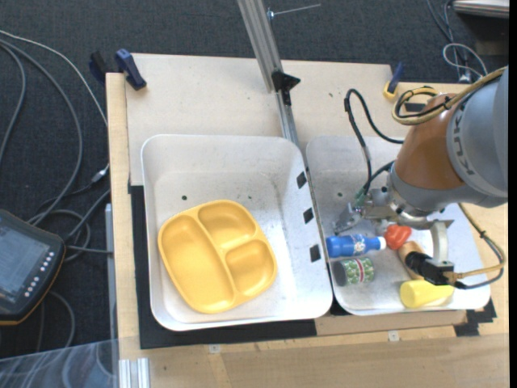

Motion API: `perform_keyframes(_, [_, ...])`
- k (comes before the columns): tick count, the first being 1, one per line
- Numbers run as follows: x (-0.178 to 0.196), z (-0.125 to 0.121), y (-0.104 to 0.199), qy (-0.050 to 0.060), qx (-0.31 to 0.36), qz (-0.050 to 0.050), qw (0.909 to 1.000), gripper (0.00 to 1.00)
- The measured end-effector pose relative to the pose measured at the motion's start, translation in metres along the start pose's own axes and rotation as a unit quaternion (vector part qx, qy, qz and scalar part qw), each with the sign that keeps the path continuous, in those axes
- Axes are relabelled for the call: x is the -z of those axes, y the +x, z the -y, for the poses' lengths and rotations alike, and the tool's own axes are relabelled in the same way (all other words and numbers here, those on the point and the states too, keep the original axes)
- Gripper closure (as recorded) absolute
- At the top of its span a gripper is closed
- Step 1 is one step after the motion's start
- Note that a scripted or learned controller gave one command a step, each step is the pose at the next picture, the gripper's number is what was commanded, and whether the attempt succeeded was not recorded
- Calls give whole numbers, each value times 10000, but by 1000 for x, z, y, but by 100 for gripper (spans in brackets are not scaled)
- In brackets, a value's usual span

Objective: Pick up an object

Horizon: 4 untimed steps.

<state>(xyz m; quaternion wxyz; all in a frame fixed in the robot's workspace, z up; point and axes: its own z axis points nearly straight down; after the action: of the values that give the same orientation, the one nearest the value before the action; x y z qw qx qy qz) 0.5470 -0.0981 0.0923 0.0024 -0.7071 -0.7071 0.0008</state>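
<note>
My gripper (358, 210) hangs low over the middle of the right bin (323, 156), under the grey arm with its orange band. Just in front of it a blue and white bottle (356, 245) lies on its side. A small green patterned can (355, 271) lies in front of the bottle. A red object (397, 236) sits right of the bottle's cap, partly under the wrist. A yellow object (426, 294) rests in the bin's front right corner. I see nothing between the fingers.
A yellow divided plate (216, 254) lies in the left bin (161, 156). A metal pole (262, 31) slants up from between the bins at the back. Blue clamps (129, 67) sit at the bench's far corners. Cables trail by the arm.
</note>
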Motion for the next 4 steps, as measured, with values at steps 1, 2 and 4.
perform_keyframes(1, [11,-1,1,-17,1,-4,10000,100])
perform_keyframes(2, [64,-10,-6,-54,5,17,10000,100])
perform_keyframes(4, [159,-9,-4,-58,13,16,10000,100])
